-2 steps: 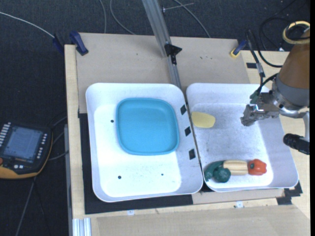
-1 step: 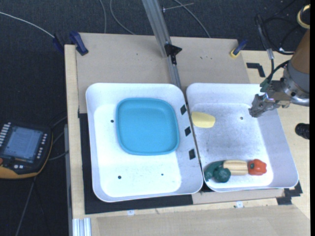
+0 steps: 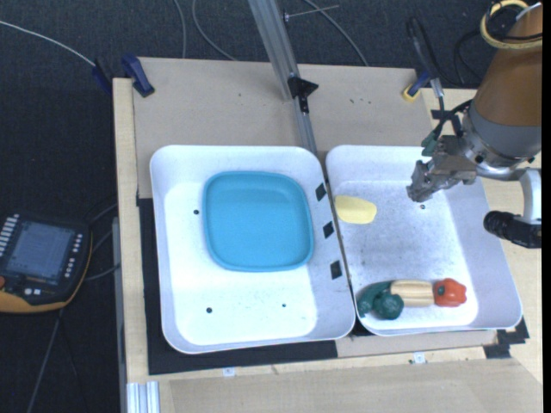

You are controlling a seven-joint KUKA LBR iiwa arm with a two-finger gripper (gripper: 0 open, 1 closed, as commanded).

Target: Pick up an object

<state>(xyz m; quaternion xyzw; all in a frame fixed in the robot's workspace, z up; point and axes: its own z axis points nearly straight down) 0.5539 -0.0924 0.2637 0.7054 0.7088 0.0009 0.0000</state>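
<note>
You see two shallow white plastic bins: the left bin (image 3: 172, 256) looks smooth with a soft sheen, while the right bin (image 3: 413, 239) has a floor dulled by grey speckles and scuffs. The square blue plastic plate (image 3: 258, 220) is smooth and semi-glossy. The pale tan wooden counter (image 3: 215, 101) looks matt and flat, like bare board. Your grey metal pincer (image 3: 424, 189) looks dull, while the orange band (image 3: 510, 76) above it has a satin shine. The pale yellow rounded piece (image 3: 355, 210) looks matt and smooth; the red tomato-like toy (image 3: 449, 292) shows a glossy highlight. The slanted pole (image 3: 274, 33) looks like brushed metal.
</note>
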